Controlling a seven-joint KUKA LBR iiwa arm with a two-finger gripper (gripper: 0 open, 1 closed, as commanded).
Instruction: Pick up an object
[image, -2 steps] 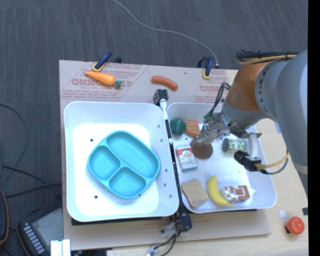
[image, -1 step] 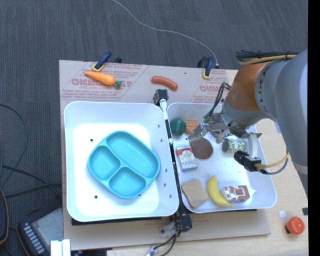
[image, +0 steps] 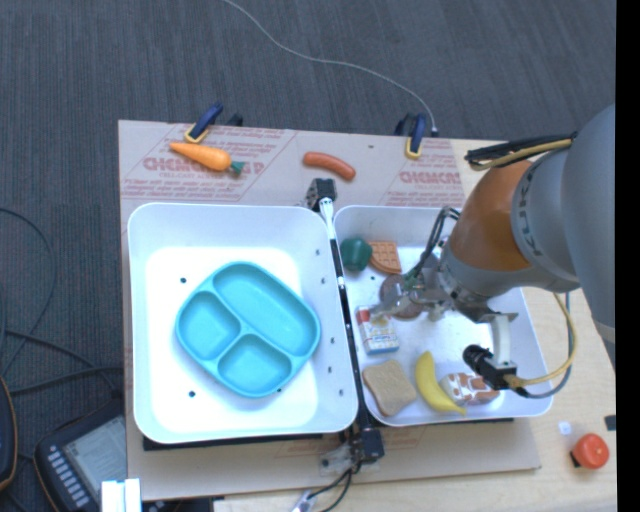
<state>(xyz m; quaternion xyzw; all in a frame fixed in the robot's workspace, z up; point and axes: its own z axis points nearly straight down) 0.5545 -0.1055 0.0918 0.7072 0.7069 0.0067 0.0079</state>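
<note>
The right bin (image: 530, 345) holds several small items. A green rounded piece (image: 354, 253) and an orange waffle-like piece (image: 386, 258) lie at its far left. A small printed box (image: 377, 333) sits by the left wall. At the front lie a bread slice (image: 389, 386), a yellow banana (image: 435, 383) and a brown wrapped snack (image: 472, 387). My gripper (image: 402, 297) is low over the middle of this bin, just right of the printed box and below the waffle piece. The grey and orange arm (image: 500, 235) covers the bin's right half.
The left bin (image: 160, 240) holds a blue three-part plate (image: 248, 327). A toy carrot (image: 203, 156) and a sausage (image: 329, 165) lie on the cardboard behind the bins, beside two clamps (image: 416, 130). An orange object (image: 590, 452) lies at the front right.
</note>
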